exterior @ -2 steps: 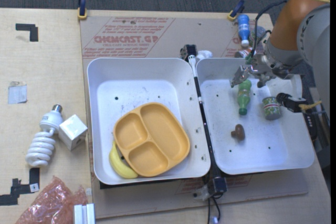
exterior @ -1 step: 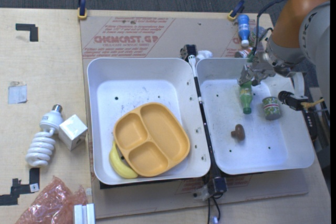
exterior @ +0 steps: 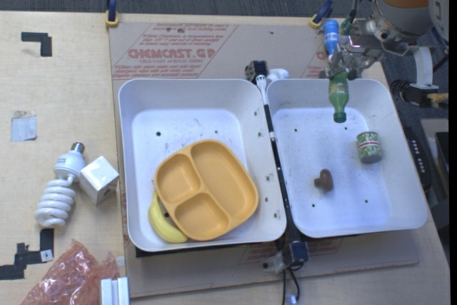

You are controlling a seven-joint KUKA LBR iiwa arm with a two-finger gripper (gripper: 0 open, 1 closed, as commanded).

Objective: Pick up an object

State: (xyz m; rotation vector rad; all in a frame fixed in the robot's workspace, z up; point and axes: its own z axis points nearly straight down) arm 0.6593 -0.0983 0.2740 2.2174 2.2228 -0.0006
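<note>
A green bottle [exterior: 338, 95] hangs upright over the back of the right bin [exterior: 400, 218], its top caught between the fingers of my gripper [exterior: 345, 61]. The gripper is shut on the bottle's upper end, and the bottle looks lifted off the bin floor. Lower in the same bin lie a small green-labelled can [exterior: 369, 147] near the right wall and a small brown lump [exterior: 323, 181] near the middle.
The left bin [exterior: 136, 118] holds a yellow divided plate [exterior: 206, 189] with a banana [exterior: 163, 223] tucked under its left edge. On the bench to the left lie a spiral light bulb [exterior: 58, 189], a white cube [exterior: 99, 178] and a red mesh bag [exterior: 75, 273].
</note>
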